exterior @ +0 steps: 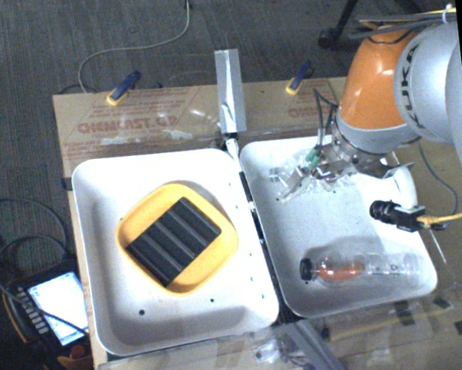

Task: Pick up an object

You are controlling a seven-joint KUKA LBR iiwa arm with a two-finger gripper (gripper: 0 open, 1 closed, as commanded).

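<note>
Two white bins on a tabletop, arm over the right one.

Left bin (107,260): one yellow tray-like object with a black ribbed insert (177,237), lying flat near the centre and turned at a slant. Right bin (341,209): a clear plastic bottle with a black cap and orange contents (356,266), lying on its side toward 6 o'clock, cap pointing to 9 o'clock. Arm (406,85): grey with orange band, entering from 3 o'clock. Tool (308,167): low over the right bin's 12 o'clock area, well apart from the bottle; its opening cannot be told, and no item is seen in it. Cardboard sheet (137,123) under the bins, with two blue-and-yellow clamps (123,87) at its 12 o'clock edge. Lit tablet (54,304) at 9 o'clock, beside the left bin.
</note>
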